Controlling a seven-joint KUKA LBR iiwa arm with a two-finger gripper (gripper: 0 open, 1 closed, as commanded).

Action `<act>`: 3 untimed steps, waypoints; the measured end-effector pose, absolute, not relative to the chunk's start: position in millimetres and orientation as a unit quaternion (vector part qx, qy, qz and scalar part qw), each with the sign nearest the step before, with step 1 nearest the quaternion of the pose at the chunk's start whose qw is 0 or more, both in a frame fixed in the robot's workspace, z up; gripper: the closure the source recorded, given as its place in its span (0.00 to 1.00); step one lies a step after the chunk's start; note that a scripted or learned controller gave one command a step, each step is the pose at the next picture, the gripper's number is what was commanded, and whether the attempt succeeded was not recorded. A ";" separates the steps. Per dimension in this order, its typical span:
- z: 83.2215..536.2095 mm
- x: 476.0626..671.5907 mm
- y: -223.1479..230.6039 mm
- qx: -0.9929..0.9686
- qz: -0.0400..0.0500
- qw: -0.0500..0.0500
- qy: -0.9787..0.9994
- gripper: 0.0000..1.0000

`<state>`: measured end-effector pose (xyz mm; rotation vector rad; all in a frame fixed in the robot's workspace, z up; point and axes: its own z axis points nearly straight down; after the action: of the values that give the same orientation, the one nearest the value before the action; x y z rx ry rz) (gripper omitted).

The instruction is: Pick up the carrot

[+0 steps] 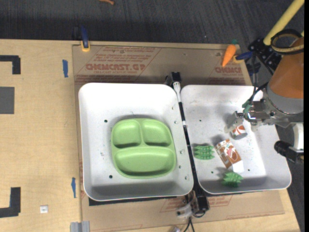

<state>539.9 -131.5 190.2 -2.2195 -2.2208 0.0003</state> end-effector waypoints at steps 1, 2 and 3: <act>184.3 484.9 -58.6 -0.737 0.001 0.002 -0.675 0.00; 194.2 485.8 -58.6 -0.738 0.000 0.000 -0.675 1.00; 204.0 486.7 -58.3 -0.738 -0.001 -0.001 -0.675 1.00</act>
<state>486.7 -58.3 204.0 -2.3185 -2.1229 -0.0035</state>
